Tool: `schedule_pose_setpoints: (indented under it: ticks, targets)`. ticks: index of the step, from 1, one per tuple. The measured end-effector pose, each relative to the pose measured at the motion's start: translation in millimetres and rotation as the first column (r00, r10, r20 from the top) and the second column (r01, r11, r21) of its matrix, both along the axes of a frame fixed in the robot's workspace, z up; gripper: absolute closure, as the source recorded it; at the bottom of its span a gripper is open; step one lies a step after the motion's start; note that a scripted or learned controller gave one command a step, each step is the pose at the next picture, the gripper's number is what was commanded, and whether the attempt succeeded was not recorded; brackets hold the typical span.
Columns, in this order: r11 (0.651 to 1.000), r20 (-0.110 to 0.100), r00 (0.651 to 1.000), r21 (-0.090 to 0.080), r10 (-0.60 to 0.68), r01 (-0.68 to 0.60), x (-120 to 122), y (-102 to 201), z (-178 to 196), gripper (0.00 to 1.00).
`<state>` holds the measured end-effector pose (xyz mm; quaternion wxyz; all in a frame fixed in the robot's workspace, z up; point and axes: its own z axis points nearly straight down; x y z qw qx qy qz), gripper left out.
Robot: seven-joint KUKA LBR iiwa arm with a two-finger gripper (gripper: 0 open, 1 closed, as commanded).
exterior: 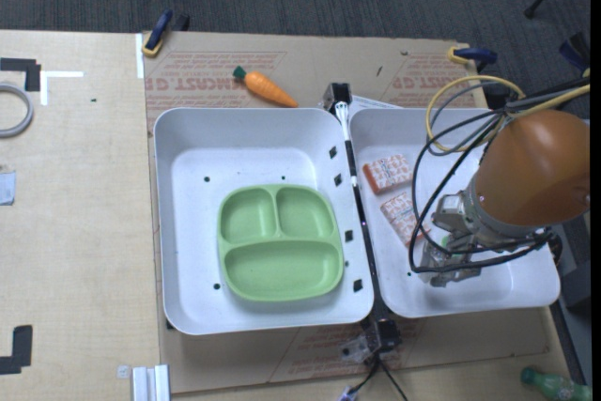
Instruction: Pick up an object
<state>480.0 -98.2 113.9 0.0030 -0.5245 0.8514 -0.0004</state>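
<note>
Camera view: a grey KUKA arm (540,169) with its orange band reaches in from the right and hangs low over the right-hand bin (526,291), its gripper (449,254) down near the bin floor, just beside two small patterned packets. One packet (387,172) lies toward the bin's back-left; the other packet (402,216) sits just in front of it, partly masked by looping cables (441,155) and the wrist. From this angle the state of the claw cannot be told; nothing is visibly caught in it.

The nearer packet looks the likely target. Its long axis appears to run slantwise, from upper left toward lower right, though the arm hides its far end, so that reading is tentative. A clean pick would call for setting the claw across the short side, square to that axis, and descending centred rather than clipping an edge.

In the left bin (188,202) rests a green divided plate (280,242); a toy carrot (266,86) lies on the cardboard behind, its tip pointing right.
</note>
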Motion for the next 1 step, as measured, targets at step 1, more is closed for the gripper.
schedule_pose_setpoints:
  ticks: [1]
  targets:
    - [0.999,0.0,0.999,-0.001,0.04,-0.04,-0.6,34.9,189.5,1.0]
